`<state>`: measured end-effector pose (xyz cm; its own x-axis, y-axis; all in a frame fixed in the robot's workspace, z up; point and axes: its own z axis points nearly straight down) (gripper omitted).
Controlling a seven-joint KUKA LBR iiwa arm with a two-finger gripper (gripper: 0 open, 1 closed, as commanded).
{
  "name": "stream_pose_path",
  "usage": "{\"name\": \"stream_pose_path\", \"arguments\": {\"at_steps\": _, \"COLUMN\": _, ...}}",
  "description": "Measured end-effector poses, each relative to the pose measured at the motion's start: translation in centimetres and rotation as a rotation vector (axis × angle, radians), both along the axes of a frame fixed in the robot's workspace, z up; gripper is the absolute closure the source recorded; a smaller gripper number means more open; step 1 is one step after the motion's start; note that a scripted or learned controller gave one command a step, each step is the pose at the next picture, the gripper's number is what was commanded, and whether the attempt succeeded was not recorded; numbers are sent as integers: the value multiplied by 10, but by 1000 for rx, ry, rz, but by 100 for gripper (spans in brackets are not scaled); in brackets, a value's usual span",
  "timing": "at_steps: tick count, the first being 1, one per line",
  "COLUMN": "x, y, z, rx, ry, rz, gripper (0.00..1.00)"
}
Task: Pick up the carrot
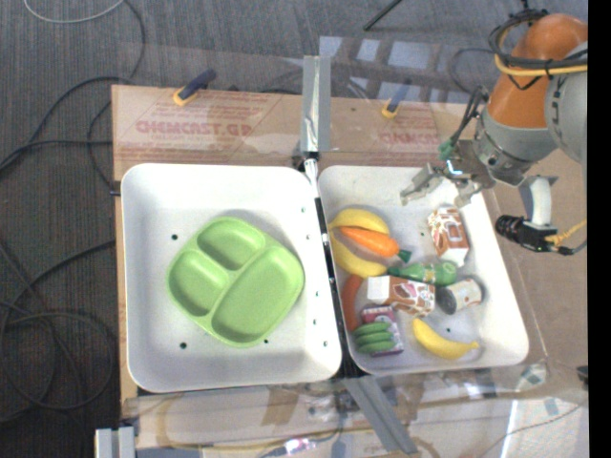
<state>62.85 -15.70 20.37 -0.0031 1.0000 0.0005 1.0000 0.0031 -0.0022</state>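
Where yellow fruit curves, the carrot (366, 242) (smooth, tapered orange) lies.

My one fixed cam, mounted above the bench (220, 122), looks down at a slant. Both white bins sit side by side mid-frame: left bin (143, 256), right bin (511, 322). Far edge of the bench is toward the top, w/ dark carpet (191, 27) and cables beyond; near edge runs along the bottom. Arm (535, 74) comes in from upper right. I'm far enough back to fit both bins whole, close enough to tell the items apart.
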Motion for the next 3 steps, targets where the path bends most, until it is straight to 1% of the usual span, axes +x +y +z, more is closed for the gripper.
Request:
{"name": "stream_pose_path", "arguments": {"at_steps": 1, "x": -22, "y": 47, "z": -111, "rx": -1, "ry": -3, "rz": 78, "gripper": 0}}
{"name": "stream_pose_path", "arguments": {"at_steps": 2, "x": -22, "y": 48, "z": -103, "rx": 0, "ry": -2, "rz": 78, "gripper": 100}}
{"name": "stream_pose_path", "arguments": {"at_steps": 3, "x": 19, "y": 114, "z": -20, "rx": -2, "ry": -1, "rz": 109, "gripper": 100}}
